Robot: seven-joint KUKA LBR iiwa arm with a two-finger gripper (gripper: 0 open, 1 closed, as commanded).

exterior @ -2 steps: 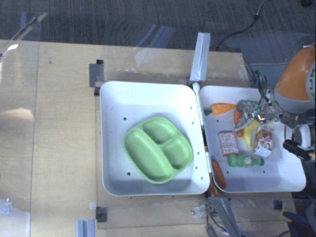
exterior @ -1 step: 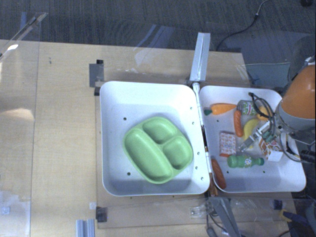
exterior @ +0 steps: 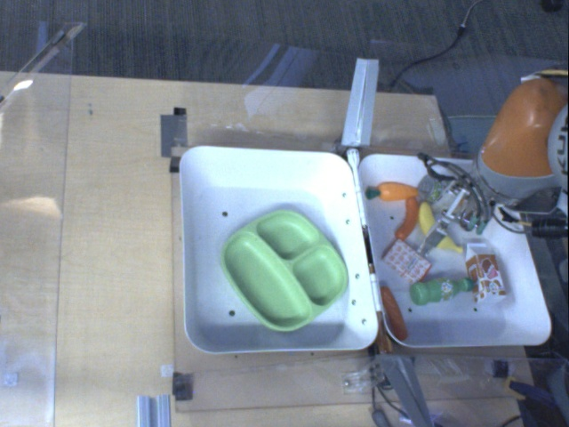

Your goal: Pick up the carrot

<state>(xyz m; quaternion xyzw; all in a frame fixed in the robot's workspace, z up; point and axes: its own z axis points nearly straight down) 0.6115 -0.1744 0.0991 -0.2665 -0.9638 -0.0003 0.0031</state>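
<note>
The carrot (exterior: 396, 190), orange with a green tip at its left end, lies in the back left corner of the right bin (exterior: 524, 323). My gripper (exterior: 441, 219) hangs low over the middle of that bin, just to the right of the carrot and slightly nearer the front. It is above a yellow banana-like piece (exterior: 427, 215) and an orange-red piece (exterior: 407, 220). Cables and metal parts of the wrist hide what is directly under it. Nothing shows as lifted.
The right bin also holds a red and white packet (exterior: 406, 261), a green bottle (exterior: 439, 290) on its side, a small carton (exterior: 485, 276) and a brown sausage (exterior: 394, 313) at the front left wall. The left bin (exterior: 204, 176) bears a green divided plate (exterior: 284, 267).
</note>
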